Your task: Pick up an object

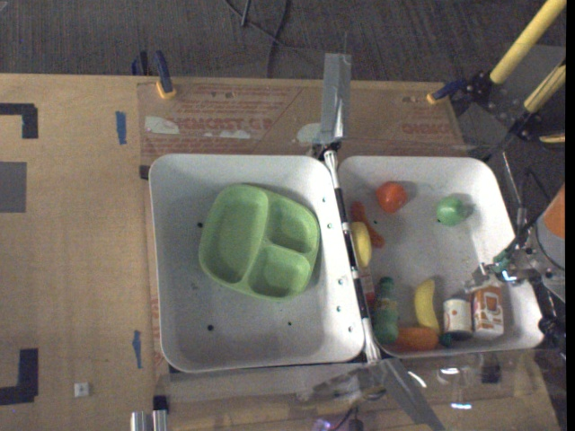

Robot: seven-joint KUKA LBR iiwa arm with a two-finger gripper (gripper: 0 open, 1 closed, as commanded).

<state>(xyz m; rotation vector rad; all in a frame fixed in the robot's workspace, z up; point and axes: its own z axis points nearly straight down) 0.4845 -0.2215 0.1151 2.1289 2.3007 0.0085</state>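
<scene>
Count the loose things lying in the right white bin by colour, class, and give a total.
Orange or red: 3, the round orange fruit, thin red piece, orange piece
Yellow: 2, the yellow piece by the divider, yellow banana
Green: 2, the round green fruit, dark green bottle shape
White-and-red packs: 2, the small can, small carton
Total: 9

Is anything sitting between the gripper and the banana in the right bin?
Yes. The gripper is at the bin's right edge; a small white can and a carton stand just right of the banana, partly along that path.
</scene>
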